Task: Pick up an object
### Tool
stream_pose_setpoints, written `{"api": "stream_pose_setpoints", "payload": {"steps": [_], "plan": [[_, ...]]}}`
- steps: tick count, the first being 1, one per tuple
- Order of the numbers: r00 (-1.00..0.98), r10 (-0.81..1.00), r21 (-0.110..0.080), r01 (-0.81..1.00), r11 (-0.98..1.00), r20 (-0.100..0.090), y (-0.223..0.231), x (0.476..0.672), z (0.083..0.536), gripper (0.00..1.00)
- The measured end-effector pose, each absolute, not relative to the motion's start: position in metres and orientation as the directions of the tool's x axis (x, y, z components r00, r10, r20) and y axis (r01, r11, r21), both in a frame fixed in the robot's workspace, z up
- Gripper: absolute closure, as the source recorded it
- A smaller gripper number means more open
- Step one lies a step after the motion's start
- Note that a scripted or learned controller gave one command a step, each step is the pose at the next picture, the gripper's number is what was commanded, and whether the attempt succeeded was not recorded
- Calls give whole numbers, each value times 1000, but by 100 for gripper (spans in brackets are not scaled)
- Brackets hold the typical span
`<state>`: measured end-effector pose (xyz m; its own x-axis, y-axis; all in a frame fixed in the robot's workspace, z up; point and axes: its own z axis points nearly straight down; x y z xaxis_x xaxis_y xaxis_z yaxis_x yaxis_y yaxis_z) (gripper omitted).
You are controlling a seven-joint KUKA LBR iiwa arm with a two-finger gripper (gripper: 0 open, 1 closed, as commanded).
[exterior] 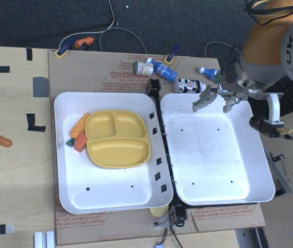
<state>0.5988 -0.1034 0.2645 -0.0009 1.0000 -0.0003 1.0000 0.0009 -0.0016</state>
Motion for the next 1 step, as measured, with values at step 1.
{"api": "stream_pose_setpoints", "payload": {"steps": [1], "plan": [[1, 1000, -18, 1000, -1, 2, -110, 565, 103, 0]]}}
